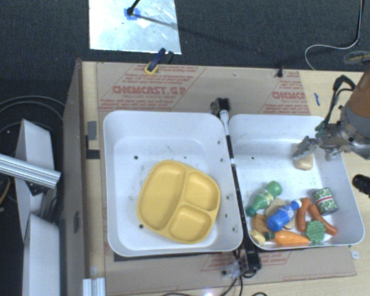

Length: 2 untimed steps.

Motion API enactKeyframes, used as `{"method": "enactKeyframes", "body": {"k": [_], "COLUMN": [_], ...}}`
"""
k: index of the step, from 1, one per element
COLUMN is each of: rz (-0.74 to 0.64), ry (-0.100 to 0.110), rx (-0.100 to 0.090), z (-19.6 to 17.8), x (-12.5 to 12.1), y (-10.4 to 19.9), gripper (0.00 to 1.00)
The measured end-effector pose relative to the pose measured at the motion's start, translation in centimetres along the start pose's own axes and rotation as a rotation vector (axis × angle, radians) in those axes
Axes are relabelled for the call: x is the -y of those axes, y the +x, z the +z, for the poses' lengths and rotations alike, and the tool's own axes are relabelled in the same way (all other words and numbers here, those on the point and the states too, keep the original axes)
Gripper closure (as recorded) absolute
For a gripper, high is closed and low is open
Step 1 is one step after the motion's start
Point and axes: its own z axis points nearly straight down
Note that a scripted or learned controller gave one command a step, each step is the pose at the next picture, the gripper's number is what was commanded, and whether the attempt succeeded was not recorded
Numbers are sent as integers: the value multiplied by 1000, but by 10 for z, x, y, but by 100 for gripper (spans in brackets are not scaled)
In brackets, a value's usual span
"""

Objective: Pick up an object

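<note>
Reaching arm: we see it low over the right bin [333, 134] (far side).
Gripper [314, 148]: fingers apart, straddling a cream object [304, 161].

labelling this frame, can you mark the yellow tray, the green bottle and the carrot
yellow tray [162, 193]: camera view, the raised divider between its compartments, left bin.
green bottle [264, 197]: camera view, middle of its body, right bin.
carrot [290, 238]: camera view, mid-length of the orange body, near the front wall.

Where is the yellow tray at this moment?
The yellow tray lies in the left bin, toward its front, near the divider between both bins.
</note>
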Motion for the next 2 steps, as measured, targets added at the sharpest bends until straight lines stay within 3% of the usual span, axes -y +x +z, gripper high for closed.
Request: {"method": "enactKeyframes", "body": {"k": [1, 2], "rz": [-2, 2], "ry": [2, 0], "rx": [-3, -1], "z": [45, 102], "x": [15, 36], "y": [73, 88], "gripper": [0, 0]}}
